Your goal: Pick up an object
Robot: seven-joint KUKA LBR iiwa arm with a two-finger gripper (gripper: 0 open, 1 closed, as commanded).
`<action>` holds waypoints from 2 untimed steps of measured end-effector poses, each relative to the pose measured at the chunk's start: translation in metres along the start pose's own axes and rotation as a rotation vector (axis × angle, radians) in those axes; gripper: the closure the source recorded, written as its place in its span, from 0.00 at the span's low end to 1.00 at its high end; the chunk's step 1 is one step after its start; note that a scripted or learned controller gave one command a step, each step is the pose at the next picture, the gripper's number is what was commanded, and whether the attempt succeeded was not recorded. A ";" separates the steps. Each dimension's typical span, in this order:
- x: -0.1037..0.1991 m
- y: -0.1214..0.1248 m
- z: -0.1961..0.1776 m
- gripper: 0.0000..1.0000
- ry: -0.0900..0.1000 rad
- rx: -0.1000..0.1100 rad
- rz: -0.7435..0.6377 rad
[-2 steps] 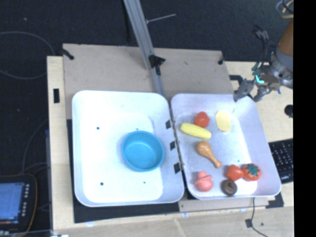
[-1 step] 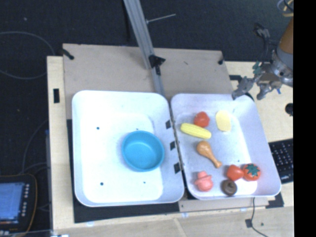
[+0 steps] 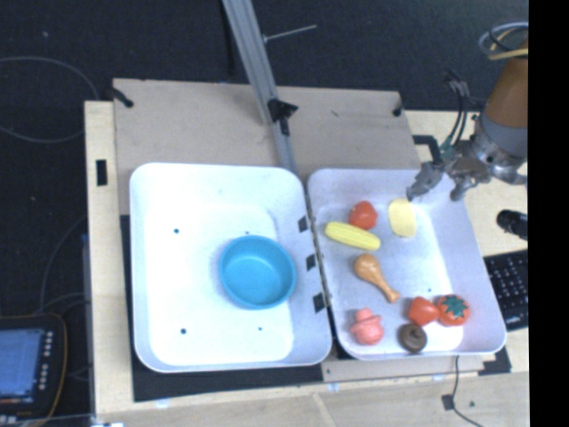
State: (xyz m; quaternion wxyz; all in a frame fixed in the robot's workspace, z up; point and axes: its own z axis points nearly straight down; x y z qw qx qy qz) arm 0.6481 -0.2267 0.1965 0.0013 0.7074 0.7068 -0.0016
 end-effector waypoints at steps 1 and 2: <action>0.001 0.003 0.061 0.00 0.000 0.000 -0.006; 0.000 0.004 0.095 0.00 0.000 -0.001 -0.007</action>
